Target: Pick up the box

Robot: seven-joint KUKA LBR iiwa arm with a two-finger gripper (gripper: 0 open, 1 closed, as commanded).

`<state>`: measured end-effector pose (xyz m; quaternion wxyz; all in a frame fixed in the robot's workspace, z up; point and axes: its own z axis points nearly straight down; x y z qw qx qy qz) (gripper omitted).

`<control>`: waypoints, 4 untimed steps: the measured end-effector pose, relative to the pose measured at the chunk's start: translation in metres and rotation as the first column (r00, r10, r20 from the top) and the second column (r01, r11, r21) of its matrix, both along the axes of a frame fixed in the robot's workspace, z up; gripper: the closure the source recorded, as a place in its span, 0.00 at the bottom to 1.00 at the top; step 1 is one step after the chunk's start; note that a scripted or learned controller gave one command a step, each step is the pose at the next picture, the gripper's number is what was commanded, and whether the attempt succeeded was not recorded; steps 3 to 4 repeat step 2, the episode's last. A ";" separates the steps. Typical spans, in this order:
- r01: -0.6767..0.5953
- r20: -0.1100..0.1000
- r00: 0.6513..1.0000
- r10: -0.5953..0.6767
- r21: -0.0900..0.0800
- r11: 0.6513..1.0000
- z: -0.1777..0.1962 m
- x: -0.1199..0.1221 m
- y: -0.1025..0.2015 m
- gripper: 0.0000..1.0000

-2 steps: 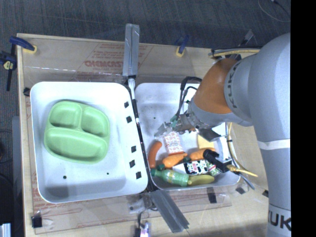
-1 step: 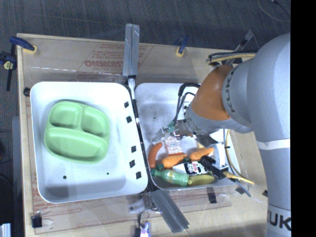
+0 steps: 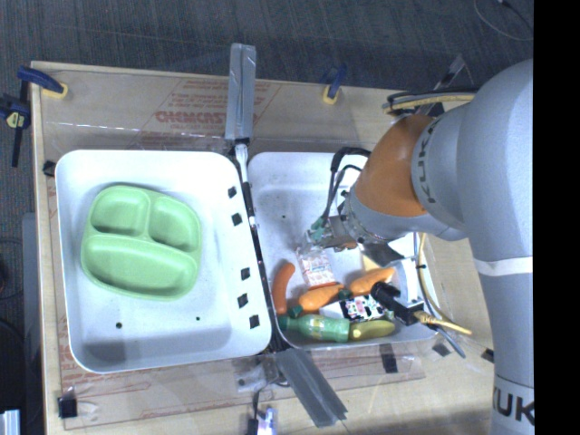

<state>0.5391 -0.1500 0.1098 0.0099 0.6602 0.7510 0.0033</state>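
One arm only, so no choice of side. It reaches in from the view's right, and the gripper (image 3: 323,234) sits low over the right bin (image 3: 292,163). I can't tell whether it is released or clenched, because the wrist body hides the tip and nothing can be read as held.

The box (image 3: 314,265), which I take to be the small white carton with red print, lies on the bin floor just beside the gripper. It is on the gripper's bottom-of-view side and a touch toward the left bin (image 3: 136,338). Whether they touch I can't tell. Its long axis seems to run roughly up-down in the view, tilted slightly, so by my reading closing across the short side looks best.

Clutter is tight on the box's far side from the gripper:
- One orange carrot (image 3: 283,286) lies just beside it, toward the left bin.
- A second carrot (image 3: 319,297) sits right past its lower end.
- A third carrot (image 3: 372,280) is off toward the arm side.
- A dark patterned pack (image 3: 361,308) and a green cucumber (image 3: 317,327) lie further on, against the near wall.

That pack could also be read as a box, so the target is a bit ambiguous.

Open floor lies behind and above the gripper, toward the bin's far wall. The bin walls are well apart from the box. The main risk is clipping a carrot. A green tray (image 3: 140,240) sits in the left bin, out of play.
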 end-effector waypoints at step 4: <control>-0.074 0.000 0.997 0.074 -0.001 0.997 -0.011 -0.020 0.013 0.00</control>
